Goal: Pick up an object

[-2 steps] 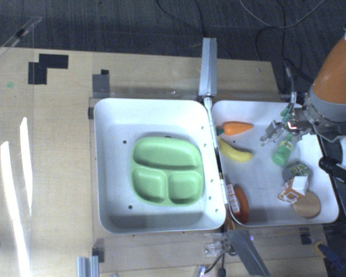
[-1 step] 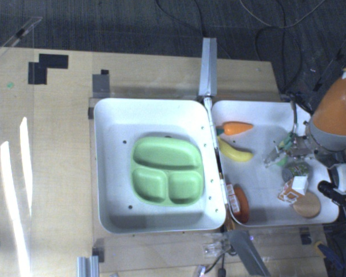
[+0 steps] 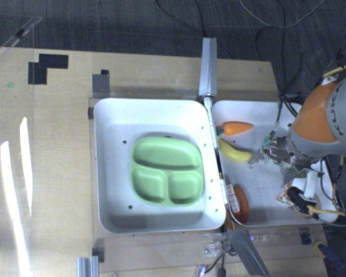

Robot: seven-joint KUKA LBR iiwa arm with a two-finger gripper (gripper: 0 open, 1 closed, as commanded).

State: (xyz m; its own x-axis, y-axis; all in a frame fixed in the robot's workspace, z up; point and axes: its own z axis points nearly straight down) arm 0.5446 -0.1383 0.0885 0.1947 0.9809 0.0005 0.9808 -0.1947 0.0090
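Arm [image 3: 326,117]: reaches into the right bin [image 3: 259,212] from the right, low over its middle.
Gripper [image 3: 269,153]: just beside the banana [image 3: 235,152], on its right; whether it is released or clenched I cannot tell.
Banana: lies on the bin floor near the left wall, not lifted.
Carrot [image 3: 238,128]: just above the banana, untouched.
Red object [image 3: 239,203]: at the bin's lower left corner, untouched.
Left bin [image 3: 106,172]: carries a green tray [image 3: 166,169].
Progress: judged early; nothing is seen held, so grasp and lift are both left.
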